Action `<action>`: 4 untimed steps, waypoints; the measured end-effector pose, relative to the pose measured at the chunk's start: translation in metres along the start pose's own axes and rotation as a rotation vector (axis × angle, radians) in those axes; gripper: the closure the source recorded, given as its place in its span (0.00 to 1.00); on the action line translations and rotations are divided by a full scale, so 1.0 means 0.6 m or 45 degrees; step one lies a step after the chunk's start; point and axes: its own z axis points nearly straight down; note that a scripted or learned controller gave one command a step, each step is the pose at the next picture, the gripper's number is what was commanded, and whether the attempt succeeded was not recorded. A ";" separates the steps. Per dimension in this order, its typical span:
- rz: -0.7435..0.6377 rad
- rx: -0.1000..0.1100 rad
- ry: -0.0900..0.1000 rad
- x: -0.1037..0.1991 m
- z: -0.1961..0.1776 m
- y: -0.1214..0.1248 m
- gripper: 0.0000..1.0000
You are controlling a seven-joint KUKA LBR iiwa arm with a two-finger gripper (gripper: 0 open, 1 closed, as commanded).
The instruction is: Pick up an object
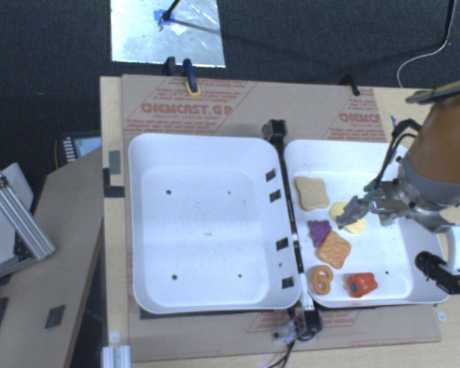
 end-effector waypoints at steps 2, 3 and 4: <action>0.000 -0.004 0.000 0.086 0.059 -0.012 1.00; -0.008 -0.012 0.002 0.146 -0.081 -0.011 1.00; -0.007 -0.023 0.003 0.194 -0.308 0.012 1.00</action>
